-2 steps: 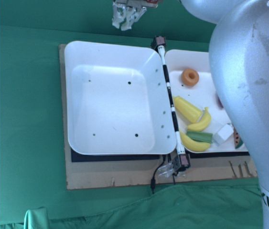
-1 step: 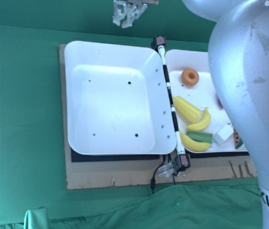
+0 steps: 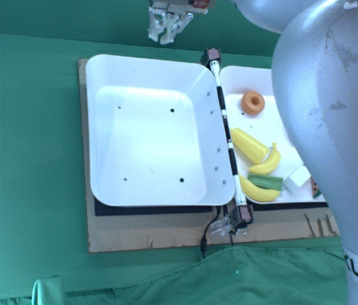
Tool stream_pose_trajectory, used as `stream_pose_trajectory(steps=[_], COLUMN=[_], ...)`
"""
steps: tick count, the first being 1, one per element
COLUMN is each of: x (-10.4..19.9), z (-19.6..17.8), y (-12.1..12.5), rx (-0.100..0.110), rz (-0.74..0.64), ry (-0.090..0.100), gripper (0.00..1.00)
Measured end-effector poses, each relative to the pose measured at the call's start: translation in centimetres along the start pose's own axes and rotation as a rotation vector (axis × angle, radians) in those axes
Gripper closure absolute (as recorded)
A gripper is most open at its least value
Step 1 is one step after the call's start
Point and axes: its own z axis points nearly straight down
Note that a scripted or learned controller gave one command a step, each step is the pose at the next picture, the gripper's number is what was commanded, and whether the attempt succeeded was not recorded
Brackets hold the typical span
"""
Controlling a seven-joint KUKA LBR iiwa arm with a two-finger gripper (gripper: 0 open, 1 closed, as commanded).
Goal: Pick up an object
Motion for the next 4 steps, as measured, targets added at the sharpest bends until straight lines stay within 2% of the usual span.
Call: stream_pose_trajectory(steps=[1,2,3,4], x=[-2.8,0.1,0.0,0.1], z=[6.5,-1.1,-4.2,-4.5], y=[-0.7,-1.8,0.1,0.0], rx=[0.004,-0.013,-0.009,-0.005], rz=[0.003,-0.004,-0.002,0.000], ry=[-0.001,0.006,0.004,0.002], gripper=[1.00,1.00,1.00,1.00])
